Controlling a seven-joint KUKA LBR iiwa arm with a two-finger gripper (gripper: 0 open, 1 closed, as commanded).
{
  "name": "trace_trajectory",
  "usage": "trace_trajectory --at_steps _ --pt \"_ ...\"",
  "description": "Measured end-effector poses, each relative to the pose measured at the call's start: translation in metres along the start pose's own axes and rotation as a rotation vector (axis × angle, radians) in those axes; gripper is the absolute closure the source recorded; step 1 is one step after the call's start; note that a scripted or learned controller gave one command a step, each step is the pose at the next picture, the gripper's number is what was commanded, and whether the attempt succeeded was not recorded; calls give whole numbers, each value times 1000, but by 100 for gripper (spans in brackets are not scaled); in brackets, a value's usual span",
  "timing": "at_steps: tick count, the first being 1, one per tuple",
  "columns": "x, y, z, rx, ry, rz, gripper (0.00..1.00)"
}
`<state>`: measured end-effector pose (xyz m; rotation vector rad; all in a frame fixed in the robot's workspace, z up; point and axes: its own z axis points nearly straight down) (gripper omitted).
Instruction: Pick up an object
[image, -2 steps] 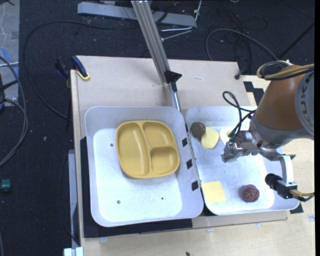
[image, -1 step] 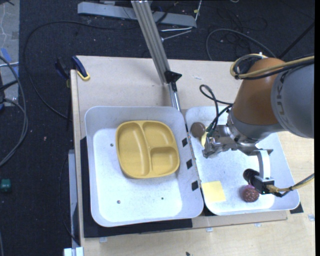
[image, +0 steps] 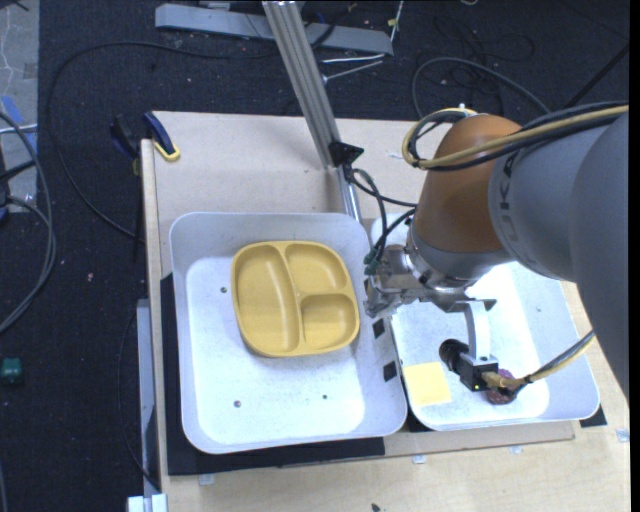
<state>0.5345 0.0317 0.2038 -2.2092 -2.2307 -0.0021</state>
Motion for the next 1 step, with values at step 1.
trace_trajectory --at_steps 1 --pt "53 0 1 0 0 1 100"
